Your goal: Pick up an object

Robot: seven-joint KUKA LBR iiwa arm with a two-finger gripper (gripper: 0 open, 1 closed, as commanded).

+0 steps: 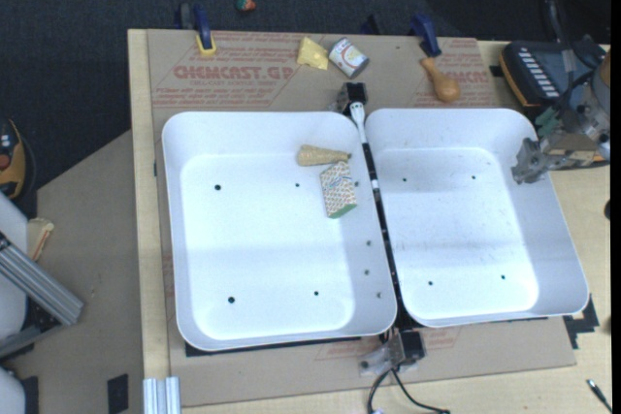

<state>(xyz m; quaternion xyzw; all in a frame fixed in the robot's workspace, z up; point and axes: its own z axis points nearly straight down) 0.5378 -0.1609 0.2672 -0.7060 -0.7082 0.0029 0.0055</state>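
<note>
Left bin [194,208], toward one o'clock: tan cone [321,155] touching patterned packet [338,188] — probably light, soft; best pinched across narrow width; gripper [529,162] at right bin's [466,305] three o'clock rim — spread or pressed together, cannot tell.

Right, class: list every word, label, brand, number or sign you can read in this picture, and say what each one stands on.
"CHEMCAST G P": red print on the brown board under the bins, upper left; it runs on beneath the yellow piece.
More red print on the same board at upper right: partly covered, too blurred to read.
Small box: markings too small to read.
Patterned packet in the left bin: no readable text.
</note>
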